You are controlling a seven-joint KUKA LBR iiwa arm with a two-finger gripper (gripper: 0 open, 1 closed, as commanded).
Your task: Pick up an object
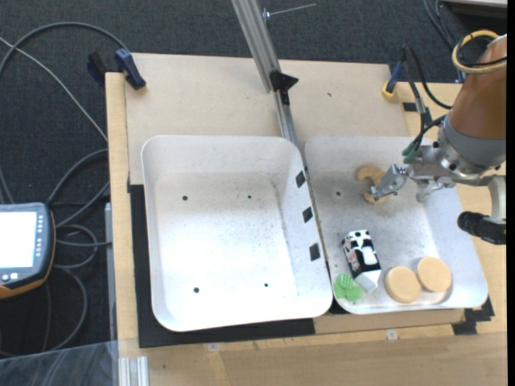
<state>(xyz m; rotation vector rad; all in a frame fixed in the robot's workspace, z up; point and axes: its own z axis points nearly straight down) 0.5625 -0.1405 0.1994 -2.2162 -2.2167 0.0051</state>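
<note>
Tan and curved, a small piece (368, 173) lies in the far half of the right bin (338, 155), and the gripper (387, 185) is down at that piece's arm-ward side, touching it or just short of it. Whether the gripper is open, closed, or has the piece at all, I cannot tell; the metal tip and the piece run together. Nothing shows the piece lifted off the bin floor, so I judge the pick not yet made.

The piece looks light and stiff, perhaps wood or foam. Being small, low and rounded, it would likely skid or roll aside under a glancing touch. The best hold, I judge, is square across its narrow width, pressed close to the bin floor.

Along the right bin's near wall lie two tan discs (418, 280), edge to edge. They are flat, probably light, and hard to get under. Towards the same bin's near corner by the divider sits a black-and-white box (361, 255) with a green scrap (347, 288) touching its near end. The box stands taller and its sides look flat, so it seems an easier grip.

Above the right bin's outer wall rises the grey arm (475, 139). On the right bin's other side lies the left bin (225, 215), both on the bench (201, 95).
</note>
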